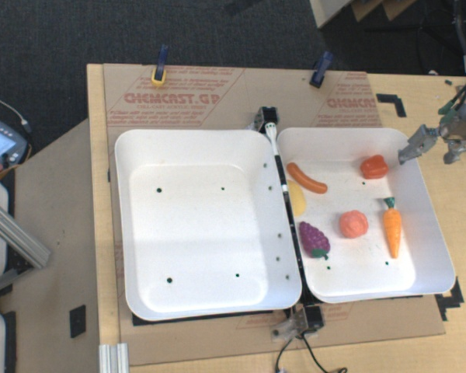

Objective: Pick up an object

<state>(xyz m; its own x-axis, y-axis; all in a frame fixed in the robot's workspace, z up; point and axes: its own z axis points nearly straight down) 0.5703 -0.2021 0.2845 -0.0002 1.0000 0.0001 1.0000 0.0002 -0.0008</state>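
The right bin (431, 231) holds several toy foods. A red pepper (374, 167) sits at the back right, and an orange sausage (307, 179) lies at the back left. A pale yellow piece (296, 200) rests against the left wall. Purple grapes (314, 239) lie below it. A pink round fruit (354, 224) sits mid-bin with a carrot (392, 231) to its right. My gripper (432, 152) hovers over the bin's back right corner, just right of the pepper. It is open with nothing between its fingers (414, 146).
The left bin (140, 208) stands beside the right one, their rims touching along a black divider (283, 200). Both rest on a cardboard sheet (217, 92) held by blue clamps (161, 64) at the back. Cables and a clip (303, 321) sit at the front.
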